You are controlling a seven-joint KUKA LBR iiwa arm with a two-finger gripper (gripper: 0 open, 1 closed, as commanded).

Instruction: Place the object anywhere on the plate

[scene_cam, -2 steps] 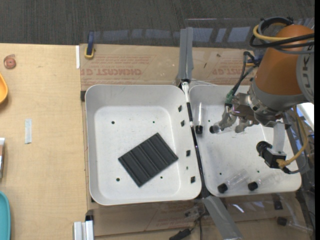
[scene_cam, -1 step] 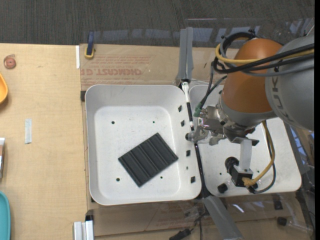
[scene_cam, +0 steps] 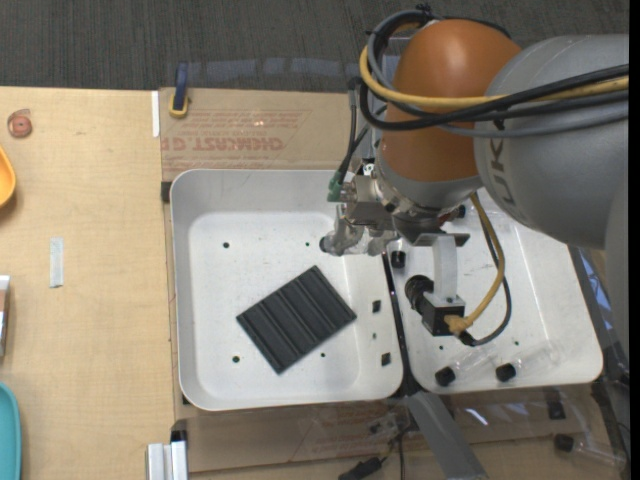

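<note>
A dark ribbed rectangular plate (scene_cam: 297, 318) lies flat and turned at an angle in the middle of the left bin (scene_cam: 200, 268). My gripper (scene_cam: 345, 236) hangs over the back right corner of that bin, above and to the right of the plate and apart from it. The orange wrist band and grey arm (scene_cam: 450, 98) hide most of the gripper from above, and I cannot make out anything held in it. Something faint and see-through (scene_cam: 478, 366) lies near the front of the right bin (scene_cam: 560, 368).
Cardboard (scene_cam: 250, 133) lies behind the bins. The wooden bench top (scene_cam: 80, 218) to the left carries an orange item (scene_cam: 5, 183) at its edge, a small clear strip (scene_cam: 56, 263) and a teal item (scene_cam: 8, 438). Yellow and black cables (scene_cam: 470, 308) hang over the right bin.
</note>
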